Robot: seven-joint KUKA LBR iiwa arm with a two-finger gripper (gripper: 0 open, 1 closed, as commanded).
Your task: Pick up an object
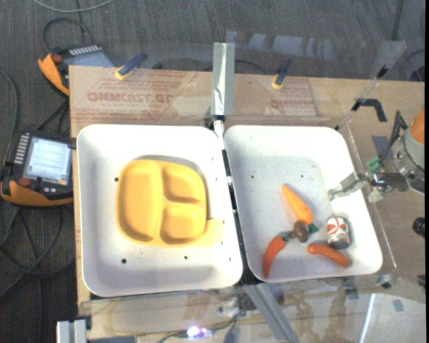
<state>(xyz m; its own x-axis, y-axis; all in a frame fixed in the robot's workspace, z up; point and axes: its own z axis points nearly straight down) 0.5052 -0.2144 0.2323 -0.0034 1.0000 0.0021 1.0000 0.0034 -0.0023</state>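
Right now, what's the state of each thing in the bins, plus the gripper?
Yellow tray: flat in the left bin, compartments up, nothing in it.
Carrot: lying in the right bin, slanted.
Red pepper: lying near the bin's front, beside a small brown piece.
Can: on its side, next to the sausage.
Sausage: lying flat at the front right.
Gripper: at the right bin's right edge, holding nothing.

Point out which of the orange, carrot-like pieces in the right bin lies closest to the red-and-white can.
The short orange-red piece at the bin's lower right: it lies just below the can, nearly touching, while the other two lie farther left.
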